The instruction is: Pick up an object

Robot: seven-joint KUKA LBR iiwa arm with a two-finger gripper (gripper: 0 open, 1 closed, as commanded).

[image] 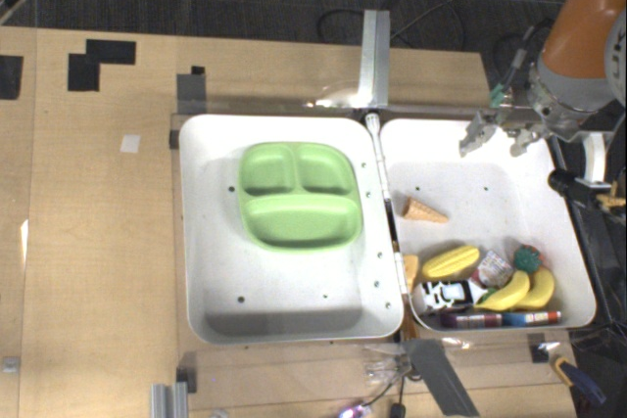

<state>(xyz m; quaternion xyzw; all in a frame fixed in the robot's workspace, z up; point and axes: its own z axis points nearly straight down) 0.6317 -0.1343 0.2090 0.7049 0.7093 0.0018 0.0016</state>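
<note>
Objects for picking lie in the right bin, most of them crowded into its near corner: a yellow corn cob, a banana, a second yellow piece just beside the banana, a small green-topped item, a black-and-white toy and a marker lying along the near wall. These touch or overlap one another, so no single one stands free. An ice-cream cone lies apart from the pile, alone on the bare bin floor near the divider — by my judgement the easiest target, since nothing crowds it.

The gripper hangs over the far edge of the right bin, well apart from both the cone and the pile. Its two fingers are spread with nothing between them, so they are released and hold no object. The arm, grey with its orange band, reaches in from the right.

The left bin holds a green divided plate, lying flat near its middle. Both bins sit side by side on the wooden counter.

As for progress, nothing is picked yet — choosing a target, descending, closing and lifting all remain to be done.
</note>
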